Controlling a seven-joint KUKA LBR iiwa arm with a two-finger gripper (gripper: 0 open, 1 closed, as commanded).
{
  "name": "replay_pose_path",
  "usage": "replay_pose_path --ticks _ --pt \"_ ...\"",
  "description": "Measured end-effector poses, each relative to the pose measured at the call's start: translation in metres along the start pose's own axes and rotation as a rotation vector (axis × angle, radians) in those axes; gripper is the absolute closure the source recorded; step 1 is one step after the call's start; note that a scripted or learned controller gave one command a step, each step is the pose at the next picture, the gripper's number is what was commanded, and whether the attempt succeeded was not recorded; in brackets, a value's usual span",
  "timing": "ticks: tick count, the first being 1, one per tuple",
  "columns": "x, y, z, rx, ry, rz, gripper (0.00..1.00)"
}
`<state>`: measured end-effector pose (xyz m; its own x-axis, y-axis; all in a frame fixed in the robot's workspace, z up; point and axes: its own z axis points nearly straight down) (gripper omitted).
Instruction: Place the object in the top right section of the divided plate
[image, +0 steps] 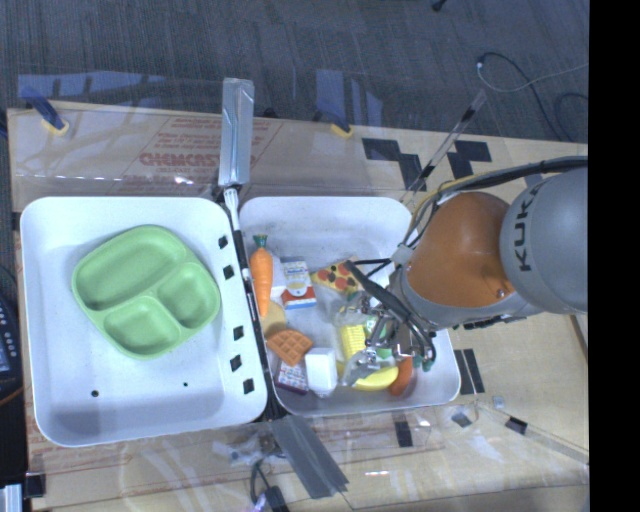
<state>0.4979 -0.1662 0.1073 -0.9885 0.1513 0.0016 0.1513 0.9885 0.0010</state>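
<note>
**Gripper low in the right bin, plate waiting in the left**

You are looking down on a tabletop carrying two white bins. The left bin fills the left half of the frame and holds a green divided plate, tilted so its three sections fan out: one long section along the upper left of the plate and two smaller ones toward the lower right. Nothing sits in any of those sections.

The right bin lies at centre frame, touching the left bin along a shared edge. Inside it you can see a carrot lying lengthwise near the bin's left wall, a small carton just beside it, a pizza slice near the middle, a waffle lower down, a white block next to the waffle, a corn cob, and a banana at the bottom edge with a red item touching its right end.

The arm comes in from the right of the frame, its orange band over the right side of the bin. The gripper is down among the toys, over the corn cob and just above the banana. Cables and metal parts crowd it, so you cannot tell how far it is open or whether it has anything.
</note>
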Motion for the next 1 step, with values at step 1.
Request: replay_pose_path --ticks 1 --pt "-0.0545 -0.0107 0.0037 0.000 -0.004 0.482 0.00"
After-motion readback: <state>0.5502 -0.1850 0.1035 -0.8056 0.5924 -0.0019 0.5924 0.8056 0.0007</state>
